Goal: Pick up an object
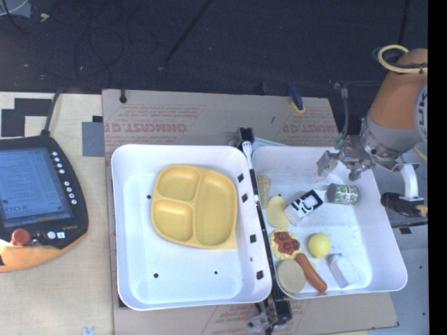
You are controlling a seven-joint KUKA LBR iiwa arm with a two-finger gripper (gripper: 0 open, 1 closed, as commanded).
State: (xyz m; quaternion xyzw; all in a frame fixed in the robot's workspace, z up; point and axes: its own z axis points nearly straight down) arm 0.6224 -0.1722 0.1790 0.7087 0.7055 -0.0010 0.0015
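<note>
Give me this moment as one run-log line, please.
stage: approach | pincer: open, nothing between its fingers, over right bin far edge | nearest: small can | left bin: yellow divided plate

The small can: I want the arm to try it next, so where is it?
The small can lies on its side in the right bin, near the far right corner, beside the black-and-white box and just below the tool.

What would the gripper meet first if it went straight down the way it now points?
Probably the can: the gripper hangs just above it in the right bin. Depth is unclear from this slanted view, so it may instead reach bare bin floor beside the can.
</note>
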